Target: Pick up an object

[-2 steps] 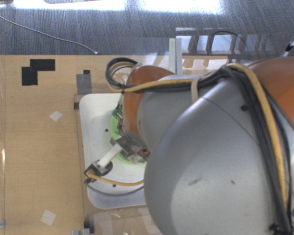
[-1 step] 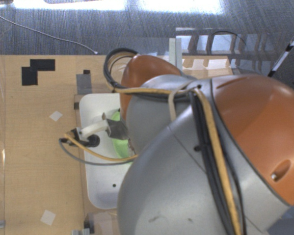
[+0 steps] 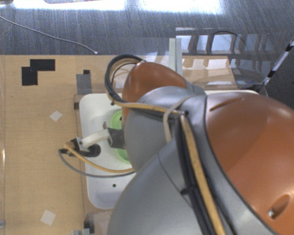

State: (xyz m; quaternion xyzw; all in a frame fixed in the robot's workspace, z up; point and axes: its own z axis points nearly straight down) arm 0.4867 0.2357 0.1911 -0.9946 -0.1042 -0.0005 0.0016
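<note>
**Arm leans deep over the bin, claw masked by its own wrist**

The grey and orange arm (image 3: 213, 155) sweeps in from the right and crowds the white bin (image 3: 95, 110), bent low because the pickings lie down in that shallow tray. 1 green object (image 3: 118, 122) peeks out just left of the wrist, lying on the bin floor, mostly covered by the arm's bulk. The claw (image 3: 114, 137) sits right up against it, dark parts touching or overlapping the green edge from this angle, and whether it is spread or closed I cannot tell, the wrist hides that. A white fitting with yellow and grey cables (image 3: 82, 155) juts out left over the bin rim onto the wooden surface (image 3: 35, 145). By my reading, this is the descent or the grab itself; nothing visibly lifted yet.
</note>
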